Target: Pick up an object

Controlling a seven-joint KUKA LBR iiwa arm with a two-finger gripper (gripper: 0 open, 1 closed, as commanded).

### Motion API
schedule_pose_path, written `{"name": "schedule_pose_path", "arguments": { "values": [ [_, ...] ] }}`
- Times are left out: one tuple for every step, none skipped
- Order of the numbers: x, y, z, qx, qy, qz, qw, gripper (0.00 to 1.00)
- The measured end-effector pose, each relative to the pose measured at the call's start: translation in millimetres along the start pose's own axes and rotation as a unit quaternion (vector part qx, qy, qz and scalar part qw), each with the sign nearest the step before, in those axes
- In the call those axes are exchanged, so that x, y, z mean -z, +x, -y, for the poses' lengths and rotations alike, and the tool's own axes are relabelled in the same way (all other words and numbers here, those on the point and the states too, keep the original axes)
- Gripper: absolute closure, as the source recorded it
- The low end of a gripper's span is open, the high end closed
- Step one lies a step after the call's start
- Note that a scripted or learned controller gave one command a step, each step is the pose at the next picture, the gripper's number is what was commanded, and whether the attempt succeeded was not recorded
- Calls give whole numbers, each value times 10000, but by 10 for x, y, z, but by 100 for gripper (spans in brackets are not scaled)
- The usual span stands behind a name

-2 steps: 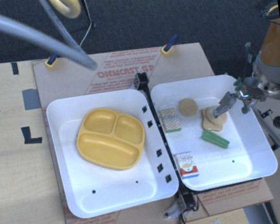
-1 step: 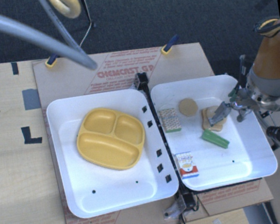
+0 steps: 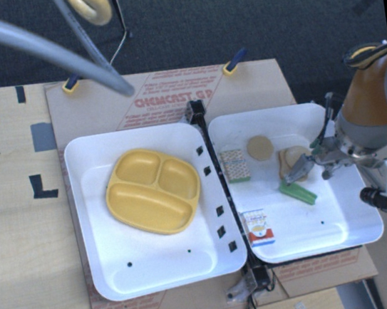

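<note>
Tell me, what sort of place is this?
Probably a robot test lab: two shallow white bins clipped to cardboard, a grey, orange-banded arm, and toy-like items such as a yellow divided plate.

Two shallow white plastic bins sit side by side on the bench. The left bin (image 3: 99,272) holds a yellow divided plastic plate (image 3: 153,190), lying toward its far side. In the right bin (image 3: 349,231), a small patterned packet (image 3: 235,165) lies at the left, close to the shared wall. A tan round disc (image 3: 259,148) lies right of it. A green flat bar (image 3: 298,193) lies nearer and further right. A small printed carton (image 3: 257,225) lies near the front left corner.
</note>
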State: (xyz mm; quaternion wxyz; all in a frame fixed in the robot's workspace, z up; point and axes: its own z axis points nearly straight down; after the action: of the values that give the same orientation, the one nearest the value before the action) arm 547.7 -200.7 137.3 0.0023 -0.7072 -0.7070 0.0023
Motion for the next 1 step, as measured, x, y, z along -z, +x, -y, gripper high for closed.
{"name": "schedule_pose_path", "arguments": {
  "values": [
    [127, 15, -15, 11, -22, -3, 10000, 100]
  ]
}}
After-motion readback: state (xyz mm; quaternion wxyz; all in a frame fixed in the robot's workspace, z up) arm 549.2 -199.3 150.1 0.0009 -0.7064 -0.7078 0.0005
